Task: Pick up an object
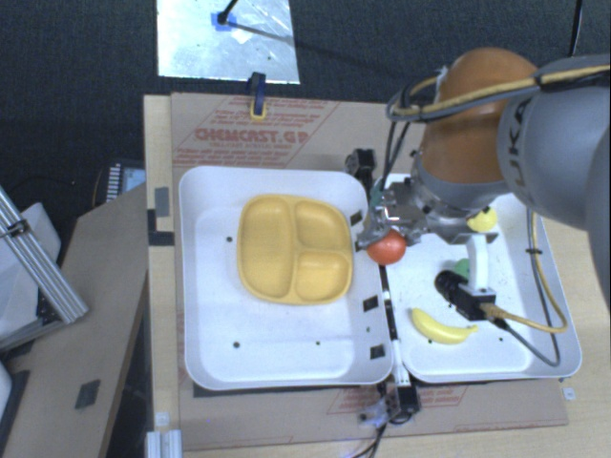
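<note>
we saw the tool (pixel 382 225) low at the seam between the two bins, right above a red tomato (pixel 387 248); whether it gripped we could not tell. the round tomato pointed nowhere. nearby in the right bin (pixel 549 356), a banana (pixel 441 327) lay roughly left-right, likely just dropped loose.

We see a yellow divided plate (pixel 292 249) lying in the left white bin (pixel 205 351), on brown cardboard (pixel 258 127).
</note>
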Robot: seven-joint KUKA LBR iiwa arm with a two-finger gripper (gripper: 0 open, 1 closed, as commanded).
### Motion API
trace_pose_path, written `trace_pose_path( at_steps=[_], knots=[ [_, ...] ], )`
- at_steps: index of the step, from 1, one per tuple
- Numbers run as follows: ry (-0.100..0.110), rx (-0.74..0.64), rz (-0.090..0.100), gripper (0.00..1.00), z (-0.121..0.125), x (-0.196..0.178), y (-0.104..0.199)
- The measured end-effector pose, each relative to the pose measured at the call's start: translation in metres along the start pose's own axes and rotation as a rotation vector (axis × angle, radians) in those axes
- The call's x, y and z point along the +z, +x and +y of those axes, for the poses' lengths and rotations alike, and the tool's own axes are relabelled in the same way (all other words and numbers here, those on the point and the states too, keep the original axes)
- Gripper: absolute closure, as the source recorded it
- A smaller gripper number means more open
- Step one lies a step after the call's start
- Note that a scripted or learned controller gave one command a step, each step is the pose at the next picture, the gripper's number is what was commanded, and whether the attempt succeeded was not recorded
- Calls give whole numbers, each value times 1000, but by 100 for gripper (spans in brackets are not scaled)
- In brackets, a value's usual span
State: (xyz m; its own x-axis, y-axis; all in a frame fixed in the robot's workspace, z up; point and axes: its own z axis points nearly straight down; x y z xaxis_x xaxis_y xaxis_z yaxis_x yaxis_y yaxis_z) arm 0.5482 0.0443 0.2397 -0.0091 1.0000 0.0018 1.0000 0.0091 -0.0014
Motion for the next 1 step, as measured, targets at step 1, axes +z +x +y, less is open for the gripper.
trace_pose_path(
  at_steps=[1],
  knots=[
    [-1, 0, 0, 100, -17, -4, 49]
  ],
)
